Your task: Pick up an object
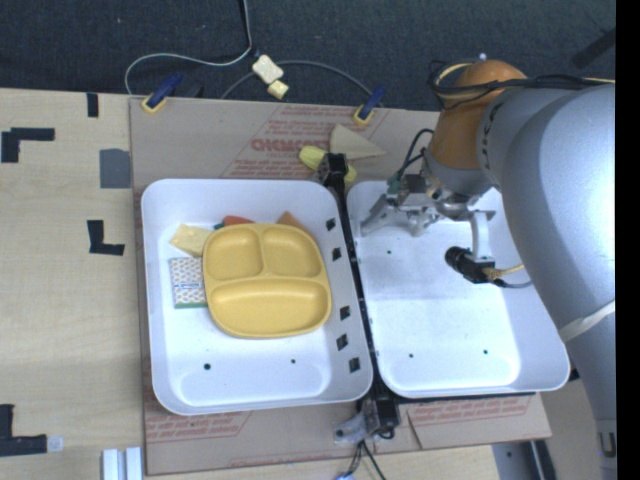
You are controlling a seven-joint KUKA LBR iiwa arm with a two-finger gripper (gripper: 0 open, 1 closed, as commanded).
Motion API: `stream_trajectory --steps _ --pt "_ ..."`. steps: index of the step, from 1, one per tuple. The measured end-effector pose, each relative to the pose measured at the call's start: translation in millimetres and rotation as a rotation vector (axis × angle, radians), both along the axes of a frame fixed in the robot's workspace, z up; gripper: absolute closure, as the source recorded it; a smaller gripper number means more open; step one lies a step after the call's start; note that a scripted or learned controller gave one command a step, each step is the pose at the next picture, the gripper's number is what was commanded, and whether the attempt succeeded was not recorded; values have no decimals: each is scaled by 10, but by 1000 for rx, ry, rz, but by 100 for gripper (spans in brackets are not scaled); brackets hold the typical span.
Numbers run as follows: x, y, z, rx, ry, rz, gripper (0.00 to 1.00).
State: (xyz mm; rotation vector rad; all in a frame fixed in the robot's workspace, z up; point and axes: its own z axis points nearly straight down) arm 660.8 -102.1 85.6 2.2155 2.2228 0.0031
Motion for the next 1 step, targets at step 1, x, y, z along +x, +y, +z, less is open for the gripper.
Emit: stream_trajectory --steps 1 --pt "71 58 -1 -3 8 -2 0"
